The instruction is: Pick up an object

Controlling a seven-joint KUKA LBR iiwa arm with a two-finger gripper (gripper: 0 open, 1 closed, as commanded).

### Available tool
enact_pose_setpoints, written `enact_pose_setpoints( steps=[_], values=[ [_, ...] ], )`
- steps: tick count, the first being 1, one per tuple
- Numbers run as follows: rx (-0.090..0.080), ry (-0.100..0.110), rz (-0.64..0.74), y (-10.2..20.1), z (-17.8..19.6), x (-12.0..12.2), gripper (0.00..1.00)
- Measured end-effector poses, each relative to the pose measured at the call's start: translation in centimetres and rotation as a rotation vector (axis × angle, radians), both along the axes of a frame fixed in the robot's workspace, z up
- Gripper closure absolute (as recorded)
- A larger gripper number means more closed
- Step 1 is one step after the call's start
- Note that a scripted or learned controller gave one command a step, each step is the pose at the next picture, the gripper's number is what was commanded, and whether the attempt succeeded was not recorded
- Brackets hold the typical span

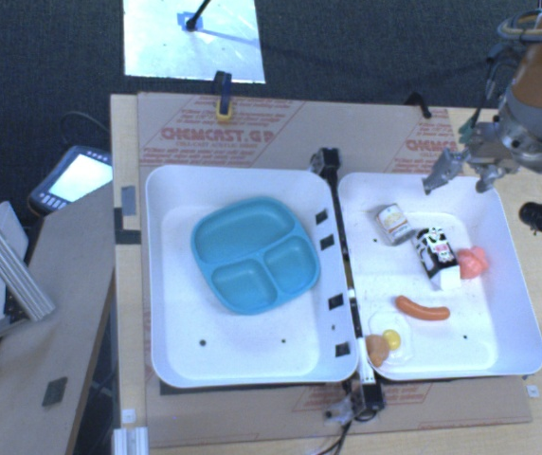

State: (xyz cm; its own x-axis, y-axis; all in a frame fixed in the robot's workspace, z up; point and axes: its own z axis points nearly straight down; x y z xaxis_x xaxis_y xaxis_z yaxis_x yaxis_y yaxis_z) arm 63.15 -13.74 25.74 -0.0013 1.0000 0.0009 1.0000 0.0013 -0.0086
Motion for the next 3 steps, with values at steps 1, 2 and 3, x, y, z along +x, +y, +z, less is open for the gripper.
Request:
enact_pose_setpoints(
  steps=[1,2,3],
  values=[
    [-0.001,-0.01,0.002,0.0,0.6,0.2,0.0],
    [-0.001,-0.006,0.0,0.2,-4.6,-0.8,0.0],
    [-0.001,-0.007,-0.001,-0.3,-9.0,-0.5,0.0]
  ],
)
